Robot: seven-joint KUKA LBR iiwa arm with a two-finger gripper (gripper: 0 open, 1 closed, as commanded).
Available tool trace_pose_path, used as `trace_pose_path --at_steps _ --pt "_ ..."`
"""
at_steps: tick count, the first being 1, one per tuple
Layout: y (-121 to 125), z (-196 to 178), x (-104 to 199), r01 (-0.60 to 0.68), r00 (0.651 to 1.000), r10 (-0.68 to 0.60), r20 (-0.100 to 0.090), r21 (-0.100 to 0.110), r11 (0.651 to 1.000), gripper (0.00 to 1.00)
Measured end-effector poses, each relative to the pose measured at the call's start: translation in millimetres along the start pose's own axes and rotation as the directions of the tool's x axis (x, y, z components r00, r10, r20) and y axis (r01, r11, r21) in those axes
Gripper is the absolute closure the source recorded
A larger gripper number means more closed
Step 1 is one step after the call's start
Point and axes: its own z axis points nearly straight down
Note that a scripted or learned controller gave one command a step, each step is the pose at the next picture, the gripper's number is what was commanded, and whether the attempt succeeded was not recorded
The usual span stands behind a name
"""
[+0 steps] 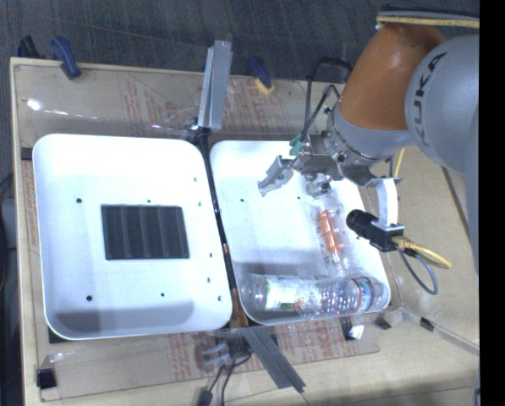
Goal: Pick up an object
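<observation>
Bottle point(315, 294) hugs right bin's point(235, 193) near wall; claw point(299, 176) above.

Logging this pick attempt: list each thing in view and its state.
Clear plastic bottle with green label: lying on its side along right bin's near wall.
Clear plastic bottle with orange label: lying flat, not gripped.
Gripper: above right white bin.
Left white bin: holds dark ribbed rectangle.
</observation>
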Motion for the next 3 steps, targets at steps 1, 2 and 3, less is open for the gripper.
trace_pose_path --at_steps 1,2,3 --pt "-14.4 14.9 -49.1 0.057 0.998 -0.057 0.000 -0.002 0.998 0.00" --pt "-11.7 46.4 -90.3 -0.023 1.000 0.023 -0.002 0.002 1.000 0.00" --pt "11.9 65.4 -93.6 0.040 0.999 -0.040 0.001 -0.004 0.999 0.00"
